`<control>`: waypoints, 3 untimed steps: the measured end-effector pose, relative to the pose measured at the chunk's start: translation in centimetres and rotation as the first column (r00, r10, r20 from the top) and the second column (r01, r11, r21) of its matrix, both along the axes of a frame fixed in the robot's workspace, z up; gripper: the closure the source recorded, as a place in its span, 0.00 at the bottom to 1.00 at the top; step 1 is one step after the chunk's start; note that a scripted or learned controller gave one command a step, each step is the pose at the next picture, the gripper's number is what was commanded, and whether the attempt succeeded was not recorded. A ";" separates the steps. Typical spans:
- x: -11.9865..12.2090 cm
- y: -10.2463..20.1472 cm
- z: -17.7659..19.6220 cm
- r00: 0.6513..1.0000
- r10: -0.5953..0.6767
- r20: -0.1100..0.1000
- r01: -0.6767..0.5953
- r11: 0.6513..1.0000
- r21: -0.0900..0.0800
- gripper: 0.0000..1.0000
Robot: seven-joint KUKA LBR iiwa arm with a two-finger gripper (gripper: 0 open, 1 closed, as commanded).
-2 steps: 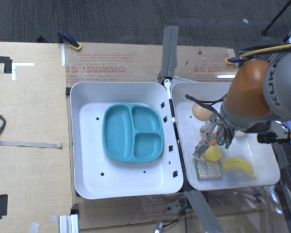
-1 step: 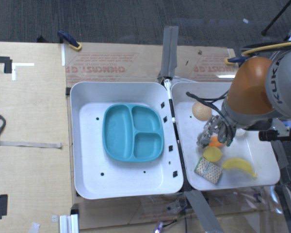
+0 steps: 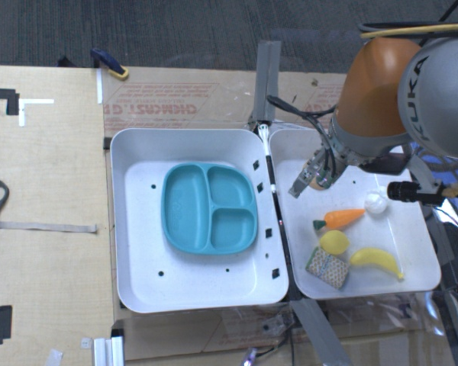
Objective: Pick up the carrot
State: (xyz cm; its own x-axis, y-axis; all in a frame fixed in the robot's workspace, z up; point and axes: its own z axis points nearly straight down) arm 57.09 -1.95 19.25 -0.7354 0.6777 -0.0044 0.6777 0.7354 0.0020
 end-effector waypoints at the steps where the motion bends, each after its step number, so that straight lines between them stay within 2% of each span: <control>1: 0.0 0.0 0.0 1.000 0.000 -0.001 0.000 1.000 0.000 0.00; 2: -7.3 -3.4 -0.1 0.995 -0.097 -0.003 0.097 0.995 0.000 0.00; 3: -4.5 -10.9 -6.6 0.991 -0.132 -0.003 0.132 0.991 0.000 0.00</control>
